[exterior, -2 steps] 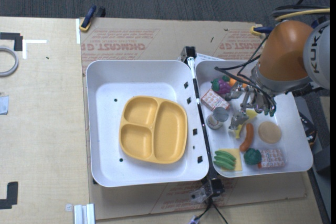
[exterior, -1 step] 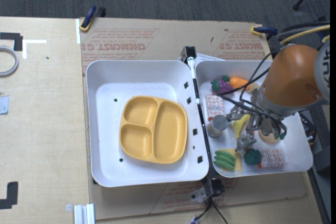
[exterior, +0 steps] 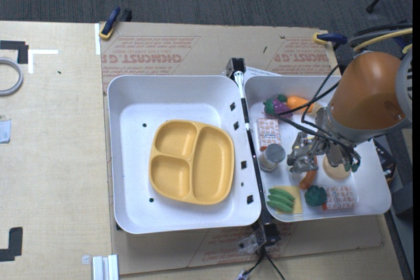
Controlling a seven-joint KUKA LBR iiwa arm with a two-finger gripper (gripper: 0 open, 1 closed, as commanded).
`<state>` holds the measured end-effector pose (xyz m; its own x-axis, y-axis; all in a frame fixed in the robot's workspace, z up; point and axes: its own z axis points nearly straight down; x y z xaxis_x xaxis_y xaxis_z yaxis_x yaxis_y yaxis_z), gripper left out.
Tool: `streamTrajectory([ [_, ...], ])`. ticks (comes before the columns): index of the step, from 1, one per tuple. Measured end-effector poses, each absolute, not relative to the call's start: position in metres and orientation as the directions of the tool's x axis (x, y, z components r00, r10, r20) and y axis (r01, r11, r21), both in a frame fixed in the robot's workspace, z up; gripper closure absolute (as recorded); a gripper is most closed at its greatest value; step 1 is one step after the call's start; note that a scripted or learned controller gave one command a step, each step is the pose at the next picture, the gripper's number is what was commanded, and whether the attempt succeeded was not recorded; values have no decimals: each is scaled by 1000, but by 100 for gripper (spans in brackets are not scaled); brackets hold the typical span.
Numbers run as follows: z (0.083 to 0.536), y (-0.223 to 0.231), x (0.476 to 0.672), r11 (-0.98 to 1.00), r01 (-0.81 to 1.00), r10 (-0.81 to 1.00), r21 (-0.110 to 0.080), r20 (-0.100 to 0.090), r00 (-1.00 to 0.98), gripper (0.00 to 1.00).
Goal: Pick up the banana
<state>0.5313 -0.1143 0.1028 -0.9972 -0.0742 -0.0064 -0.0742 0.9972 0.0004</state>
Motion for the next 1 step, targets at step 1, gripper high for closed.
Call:
streamTrajectory([
  [1,312,-49,544,999,40,40,0,-5,-999,100],
])
